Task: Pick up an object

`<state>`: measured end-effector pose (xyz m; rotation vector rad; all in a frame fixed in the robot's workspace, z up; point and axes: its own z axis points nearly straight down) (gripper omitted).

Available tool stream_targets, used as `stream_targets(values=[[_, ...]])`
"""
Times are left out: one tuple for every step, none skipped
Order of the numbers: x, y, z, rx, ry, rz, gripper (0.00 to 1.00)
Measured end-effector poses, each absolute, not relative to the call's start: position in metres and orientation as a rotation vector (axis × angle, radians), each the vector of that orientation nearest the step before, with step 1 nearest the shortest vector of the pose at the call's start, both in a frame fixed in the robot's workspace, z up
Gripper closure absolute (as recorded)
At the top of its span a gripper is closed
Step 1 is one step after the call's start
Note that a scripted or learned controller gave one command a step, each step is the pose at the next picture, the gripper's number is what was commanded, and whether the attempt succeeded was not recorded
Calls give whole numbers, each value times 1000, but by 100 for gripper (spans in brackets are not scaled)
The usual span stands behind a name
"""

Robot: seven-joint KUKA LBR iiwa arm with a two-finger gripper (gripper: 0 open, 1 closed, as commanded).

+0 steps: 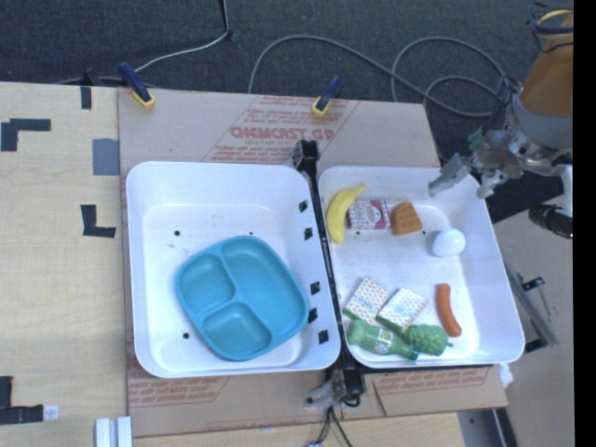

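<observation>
While the arm (549, 73) hangs at the top right of the camera view, its jaws (466, 170) sit just past the upper right corner of the right bin (498, 277). Nothing is held between the two fingers. They look a little apart, but it is too small and blurry to tell if they are open or closed.

The right bin holds many small things. A yellow banana (339, 211) lies near the top left of this bin. It is curved, and its long side runs up and down, with the top tip bending to the right. Right beside it is a small pink and white packet (369, 215), and next to that is a little brown piece of bread (406, 219). A white egg (448, 243) sits a bit lower, to the right of the bread.

Lower down, an orange sausage (448, 308) lies close to the right wall. Its long side runs up and down, leaning a little. Two checkered crackers (386, 303) lie side by side in the middle. Under them is a green bottle (377, 337) lying on its side, pointing left to right, and it touches a green bumpy toy (428, 339).

The left bin (154, 194) holds a blue plate (241, 297) with three parts. Both bins rest on brown cardboard (270, 133) on the worktop (56, 250).
</observation>
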<state>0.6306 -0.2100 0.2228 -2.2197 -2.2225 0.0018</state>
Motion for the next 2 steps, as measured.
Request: stream_targets(values=[[660,-195,87,-2221,-2227,-2,0],[574,-212,87,-2225,-2225,0,0]])
